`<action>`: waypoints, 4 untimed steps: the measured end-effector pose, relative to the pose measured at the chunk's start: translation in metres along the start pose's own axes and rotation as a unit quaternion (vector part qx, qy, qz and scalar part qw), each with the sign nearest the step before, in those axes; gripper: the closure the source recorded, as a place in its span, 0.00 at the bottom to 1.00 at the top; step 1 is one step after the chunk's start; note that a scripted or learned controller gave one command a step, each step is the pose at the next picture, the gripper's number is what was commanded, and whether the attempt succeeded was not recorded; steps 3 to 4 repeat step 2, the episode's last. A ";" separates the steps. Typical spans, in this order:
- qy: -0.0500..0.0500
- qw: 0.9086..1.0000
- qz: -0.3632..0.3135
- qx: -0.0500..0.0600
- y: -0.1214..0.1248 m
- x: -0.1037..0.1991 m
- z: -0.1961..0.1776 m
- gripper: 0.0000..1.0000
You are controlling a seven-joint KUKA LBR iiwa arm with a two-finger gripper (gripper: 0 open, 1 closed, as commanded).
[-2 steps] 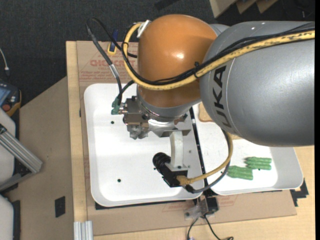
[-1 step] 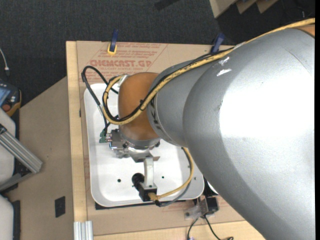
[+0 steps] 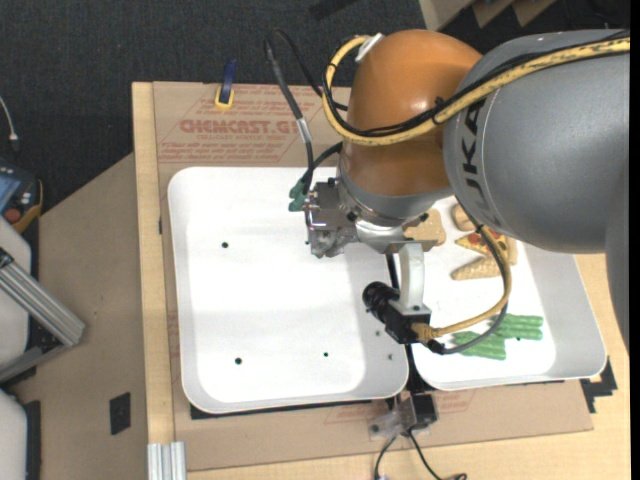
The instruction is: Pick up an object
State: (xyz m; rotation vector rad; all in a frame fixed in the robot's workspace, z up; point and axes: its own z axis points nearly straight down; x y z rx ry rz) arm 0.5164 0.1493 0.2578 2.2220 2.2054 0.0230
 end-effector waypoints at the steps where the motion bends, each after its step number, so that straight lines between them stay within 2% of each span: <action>1: 0.000 1.000 -0.008 0.008 -0.017 0.080 -0.012 1.00; 2: -0.003 1.000 0.002 0.011 -0.037 -0.026 -0.023 1.00; 4: -0.003 1.000 0.002 0.011 -0.037 -0.026 -0.023 1.00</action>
